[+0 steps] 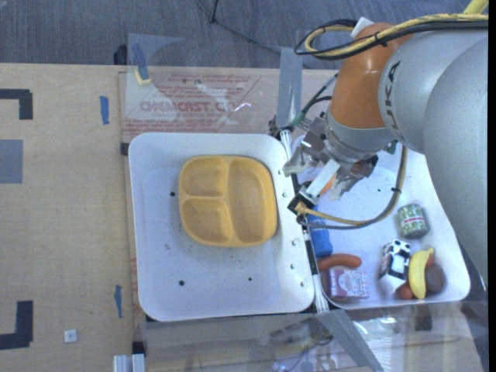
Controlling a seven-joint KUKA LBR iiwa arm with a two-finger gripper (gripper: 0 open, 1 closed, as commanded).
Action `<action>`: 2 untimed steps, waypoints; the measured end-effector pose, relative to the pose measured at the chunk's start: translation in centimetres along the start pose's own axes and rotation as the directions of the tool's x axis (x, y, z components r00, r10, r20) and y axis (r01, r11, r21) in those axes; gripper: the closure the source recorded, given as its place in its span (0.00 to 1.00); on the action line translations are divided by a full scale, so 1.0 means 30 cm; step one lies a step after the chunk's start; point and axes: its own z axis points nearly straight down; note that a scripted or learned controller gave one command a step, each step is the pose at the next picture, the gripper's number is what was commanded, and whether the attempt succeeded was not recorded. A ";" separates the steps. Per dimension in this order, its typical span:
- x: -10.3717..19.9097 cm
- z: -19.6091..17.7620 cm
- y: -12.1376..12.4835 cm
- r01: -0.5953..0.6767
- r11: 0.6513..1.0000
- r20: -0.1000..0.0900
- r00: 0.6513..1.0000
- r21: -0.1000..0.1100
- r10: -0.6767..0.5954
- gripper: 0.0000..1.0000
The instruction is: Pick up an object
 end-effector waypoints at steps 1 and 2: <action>-0.271 0.013 -0.106 -0.041 0.999 0.000 0.999 0.001 0.041 0.00; -0.606 0.035 -0.059 0.091 0.996 0.000 0.996 0.000 -0.091 0.00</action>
